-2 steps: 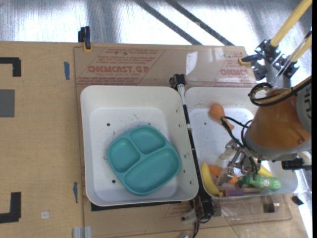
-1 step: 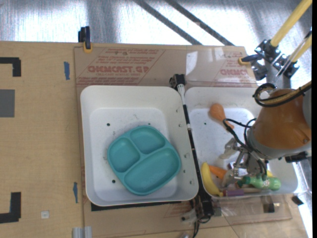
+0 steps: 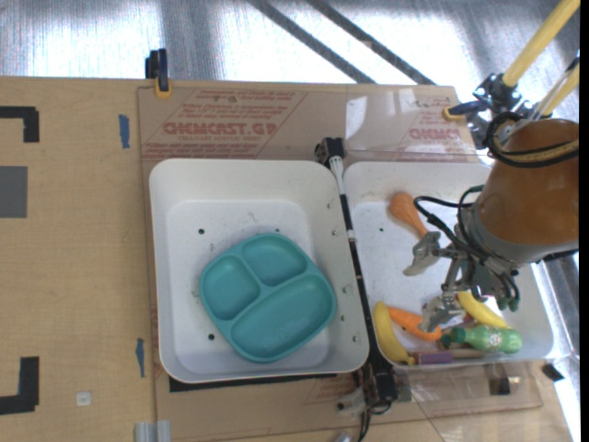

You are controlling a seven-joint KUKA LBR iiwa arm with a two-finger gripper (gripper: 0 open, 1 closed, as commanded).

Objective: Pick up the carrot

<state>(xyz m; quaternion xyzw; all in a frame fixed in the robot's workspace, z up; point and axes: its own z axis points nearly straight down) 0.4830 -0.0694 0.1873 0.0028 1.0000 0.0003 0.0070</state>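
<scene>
An orange carrot (image 3: 412, 322) lies near the front of the right bin (image 3: 368, 247), its thick end by a green piece. A second orange, carrot-like piece (image 3: 404, 208) rests toward the bin's back. My gripper (image 3: 433, 284) hangs over the bin between the two, open, with nothing between its fingers. The lower fingertip (image 3: 439, 315) is just above and right of the front carrot. The upper fingertip (image 3: 423, 253) is below the back orange piece.
A yellow banana (image 3: 386, 335) lies at the right bin's front left corner and another yellow piece (image 3: 482, 308) sits under the wrist. A green bottle-like toy (image 3: 488, 341) and a purple strip (image 3: 442, 358) line the front wall. The left bin (image 3: 175, 210) holds a teal divided plate (image 3: 267, 295).
</scene>
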